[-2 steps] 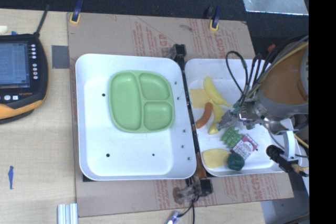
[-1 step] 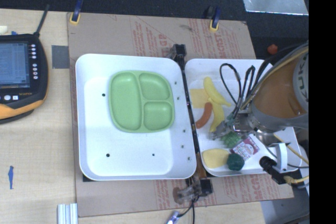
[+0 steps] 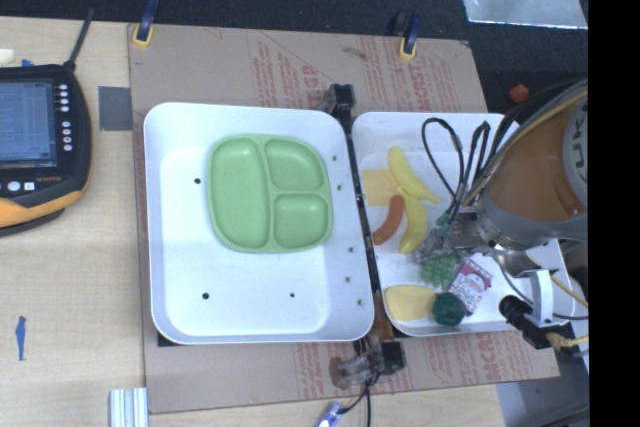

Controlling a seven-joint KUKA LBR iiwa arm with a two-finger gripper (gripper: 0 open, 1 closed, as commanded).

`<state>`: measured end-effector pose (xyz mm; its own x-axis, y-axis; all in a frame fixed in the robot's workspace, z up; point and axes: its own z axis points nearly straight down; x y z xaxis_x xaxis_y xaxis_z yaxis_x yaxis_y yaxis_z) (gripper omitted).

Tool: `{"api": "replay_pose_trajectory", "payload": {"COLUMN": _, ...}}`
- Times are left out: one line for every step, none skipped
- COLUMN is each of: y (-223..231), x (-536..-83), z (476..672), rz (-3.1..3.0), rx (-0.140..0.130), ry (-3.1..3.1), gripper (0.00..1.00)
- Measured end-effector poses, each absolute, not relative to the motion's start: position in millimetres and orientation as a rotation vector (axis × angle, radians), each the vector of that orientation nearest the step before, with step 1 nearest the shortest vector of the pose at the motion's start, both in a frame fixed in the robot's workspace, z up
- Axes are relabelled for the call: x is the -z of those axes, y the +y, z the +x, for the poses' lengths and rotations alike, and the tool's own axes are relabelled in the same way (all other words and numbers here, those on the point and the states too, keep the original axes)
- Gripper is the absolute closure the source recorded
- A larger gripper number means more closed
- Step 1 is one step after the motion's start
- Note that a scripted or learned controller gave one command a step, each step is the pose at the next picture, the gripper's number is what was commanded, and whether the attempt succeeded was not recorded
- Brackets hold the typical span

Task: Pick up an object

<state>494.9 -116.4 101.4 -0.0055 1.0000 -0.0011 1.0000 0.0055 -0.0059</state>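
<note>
- Camera view, writing: the brown cardboard sheet (image 3: 250, 65) under both bins carries faint red printed lettering in slanted lines, too blurred to read. Part of dark lettering shows on the arm's pale housing at the right edge, cut off and not legible. The small packet with red and white print (image 3: 470, 284) in the right bin has markings too small to make out.
- The orange-and-black handheld control pendant (image 3: 35, 150) lies at the left on the wooden bench, its screen lit bluish with content I cannot read.
- The left shallow white bin (image 3: 175, 245) holds a pale green plastic plate with three compartments (image 3: 268, 192), lying flat in the bin's upper middle.
- The right shallow white bin (image 3: 380, 130) holds the graspable things: a yellow banana-shaped toy (image 3: 408, 177), an orange-red sausage-shaped toy (image 3: 388, 219) just beside it, a flat pale yellow piece (image 3: 376, 183) near the bin's left wall, a green leafy toy (image 3: 437, 269), a pale yellow rounded slab (image 3: 406, 301) at the bin's lower edge, and a dark green round object (image 3: 448, 311) touching that slab and just below the packet.
- The two-finger gripper (image 3: 447, 237) reaches in from the right over the right bin, low above the green leafy toy and next to the banana toy. Black cables loop above it.
- Whether the jaws are spread or closed I cannot tell; the metal parts blur together, and nothing is clearly between them.
</note>
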Motion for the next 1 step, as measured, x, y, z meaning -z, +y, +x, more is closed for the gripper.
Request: {"api": "replay_pose_trajectory", "payload": {"y": -68.0, "x": -192.1, "z": 567.1, "rz": -2.215, "rx": -0.002, "ry": -2.225, "gripper": 1.00}}
